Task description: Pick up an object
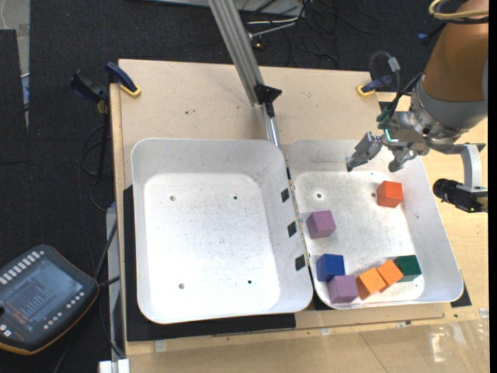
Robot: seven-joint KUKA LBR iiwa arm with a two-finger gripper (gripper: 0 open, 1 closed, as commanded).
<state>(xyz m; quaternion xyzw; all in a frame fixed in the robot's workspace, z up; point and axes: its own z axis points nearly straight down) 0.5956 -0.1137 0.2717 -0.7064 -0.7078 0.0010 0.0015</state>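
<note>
Gripper (pixel 382 158) hangs over the back part of the right bin (pixel 435 231), fingers spread apart, one grey finger pointing down-left and the other down-right, nothing between them. Arm comes in from the right edge, orange band just above the grey wrist. Orange cube (pixel 389 193) sits on the bin floor just below and slightly right of the gripper, apart from it, not touched. Purple cube (pixel 321 224) lies nearer the bin's left side, well apart from the orange one. Along the front edge of the same bin there is a cluster: blue cube (pixel 330 266), second purple cube (pixel 343 287) just in front of it, second orange cube (pixel 373 278) beside that, and green cube (pixel 407 267) at the right end; the last three look as if they touch each other, though shadows make that hard to confirm. Left bin (pixel 155 208) is white and speckled with a few dark dots. Both bins rest on a light wooden bench (pixel 202 99), with a slanted metal pole (pixel 241 45) crossing its back. Teach pendant (pixel 39 298) sits off the bench at lower left.
</note>
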